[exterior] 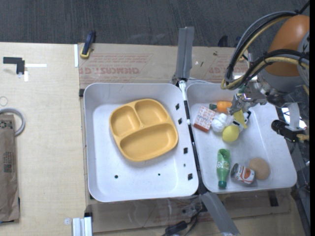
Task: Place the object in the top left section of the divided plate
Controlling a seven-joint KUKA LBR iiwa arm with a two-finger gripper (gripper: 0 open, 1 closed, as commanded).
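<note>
Two white bins sit side by side on your surface. The left bin (98, 181) holds the yellow divided plate (143, 129), its three sections bare. The right bin (275, 181) holds the loose things: a lemon (230, 133), a red-and-white packet (204, 118), a green bottle (223, 167), a small can (242, 174) and a brown ball (259, 168). Your gripper (240, 113) hangs just above the lemon; whether it grasps anything, you cannot tell.

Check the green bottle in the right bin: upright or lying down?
Lying down. The green bottle rests on its side on the right bin floor, beside the can.
</note>
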